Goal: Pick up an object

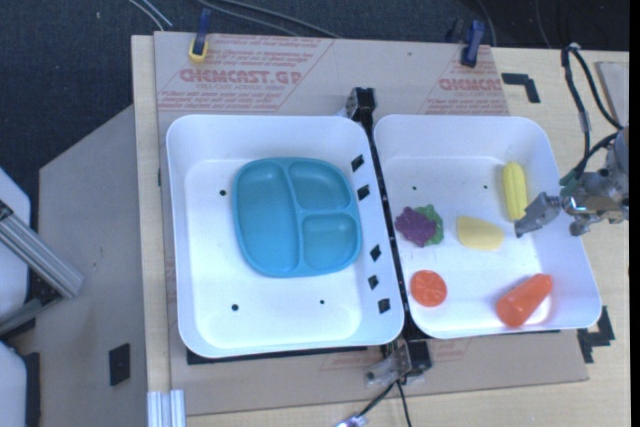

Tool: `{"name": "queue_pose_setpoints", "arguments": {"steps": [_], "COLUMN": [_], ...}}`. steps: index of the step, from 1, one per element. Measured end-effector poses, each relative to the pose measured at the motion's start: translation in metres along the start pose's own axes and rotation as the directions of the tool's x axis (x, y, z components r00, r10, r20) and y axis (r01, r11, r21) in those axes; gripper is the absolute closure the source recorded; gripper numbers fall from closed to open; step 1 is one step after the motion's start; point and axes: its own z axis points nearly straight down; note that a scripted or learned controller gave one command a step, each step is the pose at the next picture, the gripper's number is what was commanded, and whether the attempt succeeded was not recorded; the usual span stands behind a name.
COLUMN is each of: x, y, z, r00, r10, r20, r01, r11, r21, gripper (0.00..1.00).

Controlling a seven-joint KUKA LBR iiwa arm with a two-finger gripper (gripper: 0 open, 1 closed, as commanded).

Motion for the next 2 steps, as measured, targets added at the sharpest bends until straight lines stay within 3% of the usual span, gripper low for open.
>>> {"name": "queue_pose_setpoints", "arguments": {"steps": [1, 2], "x": [0.001, 0.005], "y": [0.003, 0.009], "z": [-0.007, 0.038], "r00": [1.0, 1.0], "r10": [-0.004, -0.005], "r20": [0.004, 0.001], "r01": [0.004, 0.005], "r11": [1.0, 1.0], "r21": [-0.013, -0.009], "gripper": [0.0, 0.0]}}
